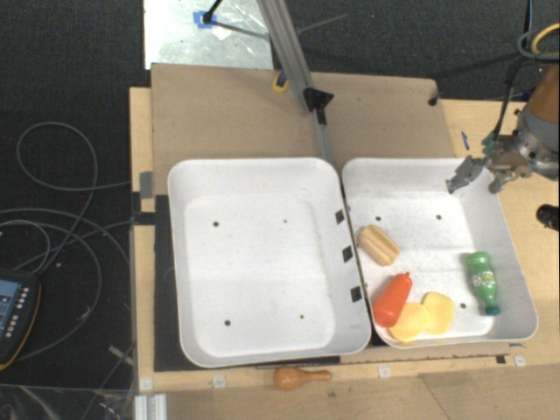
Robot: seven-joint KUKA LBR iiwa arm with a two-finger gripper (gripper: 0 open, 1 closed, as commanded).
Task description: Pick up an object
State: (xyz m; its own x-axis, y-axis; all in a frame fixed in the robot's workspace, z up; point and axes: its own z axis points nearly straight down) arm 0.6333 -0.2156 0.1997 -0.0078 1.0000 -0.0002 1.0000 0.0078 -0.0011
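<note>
The gripper hung above the far right corner of the right bin, its two fingers spread apart with nothing between them. By that posture the task looked to be at its opening step: the approach, with no object yet chosen by contact.

All the candidate objects lay in that same bin, toward its near end and well apart from the gripper. The green bottle lay nearest, almost straight toward the camera from the gripper, close along the bin's right wall. The tan bread roll lay to the gripper's left and somewhat nearer the camera, close to the divide between the bins. Farther along, near the front rim, the red bottle lay tilted, touching a yellow object just beside it. The left bin sat well off to the gripper's left. A small orange-brown object lay on the desk outside the bins, beyond their front edge.

The next move, as I judge it, called for travelling toward the front of the bin, settling over one item, and descending with the fingers straddling it. The bread roll stood alone, so it seemed the cleaner target; the bottle near the wall left little finger room, and the touching pair risked a muddled grasp.
</note>
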